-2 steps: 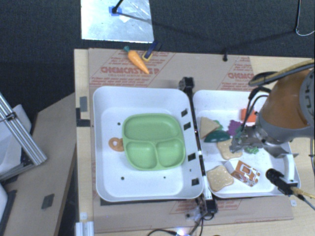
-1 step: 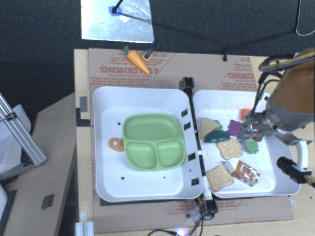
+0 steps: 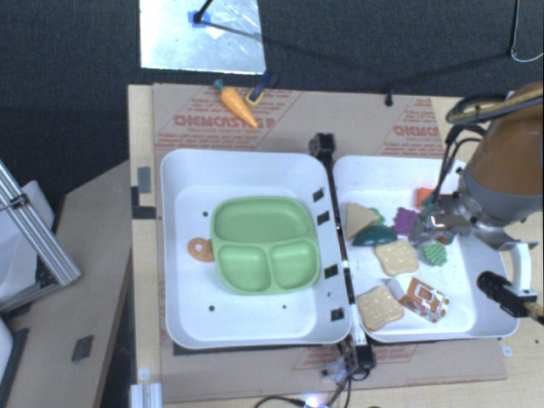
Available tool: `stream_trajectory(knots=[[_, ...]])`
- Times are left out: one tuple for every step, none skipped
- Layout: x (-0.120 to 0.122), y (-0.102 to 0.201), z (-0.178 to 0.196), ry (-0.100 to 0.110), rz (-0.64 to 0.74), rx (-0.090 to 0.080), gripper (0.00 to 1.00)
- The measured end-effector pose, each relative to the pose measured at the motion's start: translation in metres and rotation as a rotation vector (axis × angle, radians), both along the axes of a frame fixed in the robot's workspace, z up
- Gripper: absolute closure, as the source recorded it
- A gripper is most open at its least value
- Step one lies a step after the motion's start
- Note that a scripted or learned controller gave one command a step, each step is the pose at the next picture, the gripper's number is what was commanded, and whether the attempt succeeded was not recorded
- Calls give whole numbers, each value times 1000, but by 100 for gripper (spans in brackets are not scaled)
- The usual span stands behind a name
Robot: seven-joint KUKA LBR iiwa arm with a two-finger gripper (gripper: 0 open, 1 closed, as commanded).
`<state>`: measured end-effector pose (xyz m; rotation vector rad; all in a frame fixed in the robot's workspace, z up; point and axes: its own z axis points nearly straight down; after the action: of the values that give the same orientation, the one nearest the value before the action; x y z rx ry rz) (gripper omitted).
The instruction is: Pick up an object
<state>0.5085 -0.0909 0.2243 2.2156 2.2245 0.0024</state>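
Note:
My gripper (image 3: 431,225) hangs low over the right bin (image 3: 484,325), near its middle. Just left of it lies a purple grape bunch (image 3: 405,221), and a small green ridged piece (image 3: 436,254) sits directly below it. An orange piece (image 3: 422,196) peeks out behind the gripper. Further left are a tan sandwich wedge (image 3: 361,218) and a teal piece (image 3: 372,237). Toast slices lie at the bin's centre (image 3: 397,257) and front (image 3: 379,307), beside a patterned orange packet (image 3: 424,299).
The left bin (image 3: 183,313) holds a green divided plate (image 3: 263,243) and a small brown pretzel ring (image 3: 201,250). A toy carrot (image 3: 238,105) lies on the board behind the bins. The arm's wrist (image 3: 497,198) and a black fitting (image 3: 503,291) crowd the right bin's right side.

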Motion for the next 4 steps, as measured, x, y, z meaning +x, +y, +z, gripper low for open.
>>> stream_trajectory(knots=[[31, 54, -2, -1, 7, 2, 100], [46, 78, 5, 0, 4, 1, 100], [57, 71, 9, 0, 1, 1, 100], [46, 73, 7, 3, -1, 0, 100]])
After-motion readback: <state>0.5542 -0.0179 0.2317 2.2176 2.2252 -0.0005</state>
